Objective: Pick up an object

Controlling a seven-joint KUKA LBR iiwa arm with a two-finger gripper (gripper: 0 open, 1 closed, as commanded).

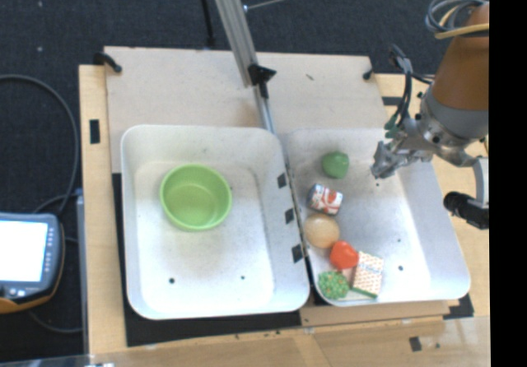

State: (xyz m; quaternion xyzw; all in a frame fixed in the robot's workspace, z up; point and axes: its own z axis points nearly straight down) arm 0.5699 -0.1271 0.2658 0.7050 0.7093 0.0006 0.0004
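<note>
Two shallow white bins are seen side by side on the bench. In the left bin a light green bowl is set upright, towards the bin's upper left part. The right bin holds the loose items, gathered along its left wall: a small green ball lies nearest the top, a crumpled red-and-silver can is placed just below it, and a pale tan egg-shaped object rests just under the can. Below that, a red-orange round piece is found touching a patterned card-like packet, with a green knobbly item beside them at the bin's lower left corner. The gripper is positioned over the upper right part of the right bin, near the green ball but apart from it, and nothing is seen between its fingers. Whether the tool is set wide or narrow cannot be told, as its tip is small and dark. A slanted metal pole is mounted behind the bins.
</note>
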